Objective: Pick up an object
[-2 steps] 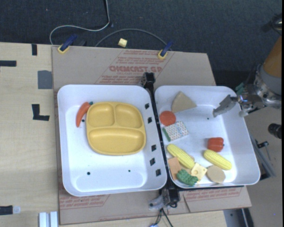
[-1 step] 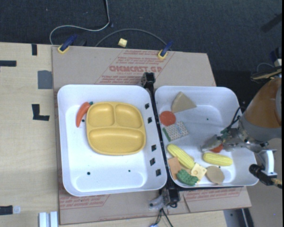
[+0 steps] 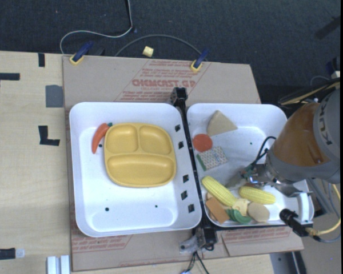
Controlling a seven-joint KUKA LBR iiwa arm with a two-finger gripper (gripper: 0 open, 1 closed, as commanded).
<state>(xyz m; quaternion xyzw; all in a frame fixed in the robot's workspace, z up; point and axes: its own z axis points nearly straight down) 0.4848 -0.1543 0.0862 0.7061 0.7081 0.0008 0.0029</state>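
Reaching into the right bin (image 3: 274,119) from the right, our arm (image 3: 308,147) hangs low over the near right corner, where the toy food lies heaped. The gripper (image 3: 252,177) sits just above and to the left of a small corn cob (image 3: 257,195); its metal tip is crowded and blurred, so we cannot tell how it stands or whether it has hold of anything, and nothing is plainly lifted clear of the bin floor.

Candidates lie close together here. A larger corn cob (image 3: 218,190) slants to the left of the small one, a pale round piece (image 3: 258,212) rests at the near edge, and a brown slab (image 3: 216,211) with a green scrap (image 3: 238,216) beside it fills the gap between them. Farther off in the same bin lie a tan wedge (image 3: 221,122), a red disc (image 3: 203,142) and a checked patch (image 3: 212,158), all well apart from the tip.

We judge the small cob the natural target, being nearest. To take it well, we should come down squarely over its middle and close across its narrow width, not along its length. Its round, smooth sides may let it roll or squirt out, and the pale piece touching it could be nudged or caught too.

In the left bin (image 3: 86,170) a yellow divided plate (image 3: 140,153) and an orange carrot (image 3: 99,136) lie far from the work.
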